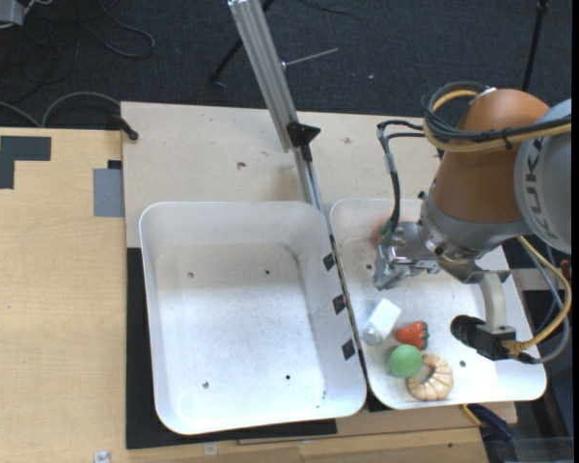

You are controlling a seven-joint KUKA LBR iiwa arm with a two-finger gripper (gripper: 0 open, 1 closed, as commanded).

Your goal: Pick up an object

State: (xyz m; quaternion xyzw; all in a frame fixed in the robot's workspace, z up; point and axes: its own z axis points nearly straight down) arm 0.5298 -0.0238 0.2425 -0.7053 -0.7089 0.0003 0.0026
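I hold the gripper point(394, 266) above the right bin point(521, 379), jaw state unclear, and must next descend onto the white block point(382, 316).

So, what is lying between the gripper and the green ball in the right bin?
In the camera view, a white block lies between the gripper and the green ball, on the floor of the right bin. A red object sits just beside that line.

a white block point(381, 317), red piece point(414, 334), green ball point(403, 361) and tan ring point(431, 377) cluster in the right bin point(521, 379).
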